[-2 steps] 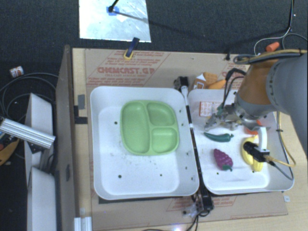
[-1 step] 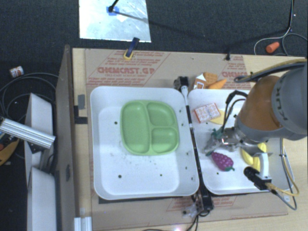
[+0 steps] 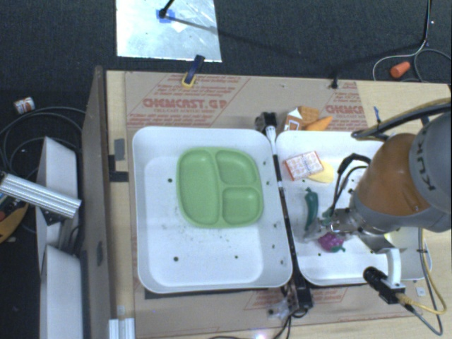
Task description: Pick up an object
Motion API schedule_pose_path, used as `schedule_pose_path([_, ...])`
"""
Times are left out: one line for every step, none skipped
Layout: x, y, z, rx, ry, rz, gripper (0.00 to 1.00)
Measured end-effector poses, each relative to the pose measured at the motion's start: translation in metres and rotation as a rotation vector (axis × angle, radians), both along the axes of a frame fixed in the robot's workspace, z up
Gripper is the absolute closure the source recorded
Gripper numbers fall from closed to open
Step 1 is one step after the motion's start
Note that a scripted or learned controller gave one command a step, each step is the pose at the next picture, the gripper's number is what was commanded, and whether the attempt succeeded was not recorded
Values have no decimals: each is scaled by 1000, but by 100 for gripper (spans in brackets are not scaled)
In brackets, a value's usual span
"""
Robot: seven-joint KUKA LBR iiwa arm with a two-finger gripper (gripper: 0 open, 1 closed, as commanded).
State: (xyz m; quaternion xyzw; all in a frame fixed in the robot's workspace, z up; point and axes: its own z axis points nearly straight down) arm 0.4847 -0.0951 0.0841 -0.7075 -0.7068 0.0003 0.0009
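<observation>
Gripper (image 3: pixel 330 223) low in the right bin (image 3: pixel 367 277), arm over it; finger state cannot be made out. Purple toy (image 3: pixel 330 242) lies right under it, seemingly touching. Green pepper (image 3: pixel 311 209) just left. Red-and-white packet (image 3: pixel 303 165) farther up-left.

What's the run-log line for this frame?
arm: over right white bin | pincer: beside dark green pepper-shaped toy, above small purple toy | grasp: unconfirmed | green divided plate: left bin
</observation>
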Motion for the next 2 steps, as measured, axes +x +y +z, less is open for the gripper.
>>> schedule_pose_path([3, 1, 11, 1, -5, 3, 100])
schedule_pose_path([44, 46, 158, 0, -22, 11, 100])
